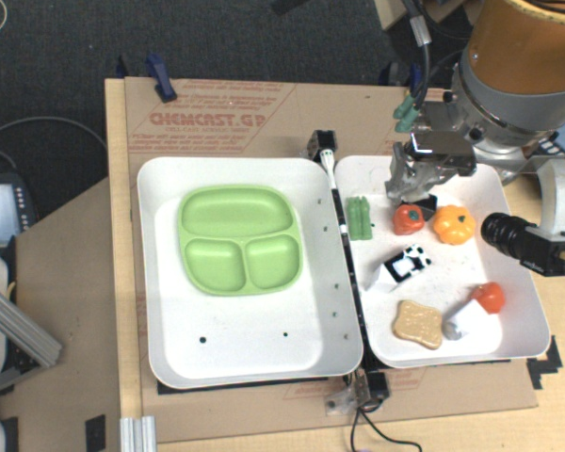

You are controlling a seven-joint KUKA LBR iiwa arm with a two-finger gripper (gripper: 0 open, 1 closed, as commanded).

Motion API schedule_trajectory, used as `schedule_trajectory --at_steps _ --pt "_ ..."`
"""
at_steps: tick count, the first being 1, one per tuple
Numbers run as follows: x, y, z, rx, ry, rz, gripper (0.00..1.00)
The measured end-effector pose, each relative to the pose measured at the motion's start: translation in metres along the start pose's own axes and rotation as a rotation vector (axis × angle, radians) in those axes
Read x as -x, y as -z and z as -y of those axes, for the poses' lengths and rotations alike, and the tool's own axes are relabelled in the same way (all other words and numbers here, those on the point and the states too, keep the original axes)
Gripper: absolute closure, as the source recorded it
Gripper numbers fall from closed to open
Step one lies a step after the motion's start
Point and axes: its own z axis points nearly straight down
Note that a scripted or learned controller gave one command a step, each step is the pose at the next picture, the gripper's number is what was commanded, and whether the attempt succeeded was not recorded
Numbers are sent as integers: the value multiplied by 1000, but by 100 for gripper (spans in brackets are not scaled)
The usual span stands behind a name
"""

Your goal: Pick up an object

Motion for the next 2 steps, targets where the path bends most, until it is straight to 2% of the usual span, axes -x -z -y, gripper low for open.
schedule_trajectory --at_steps 1,2 --pt "71 -58 6 4 -3 -2 100" --pt "-1 -9 5 17 13 -6 100"
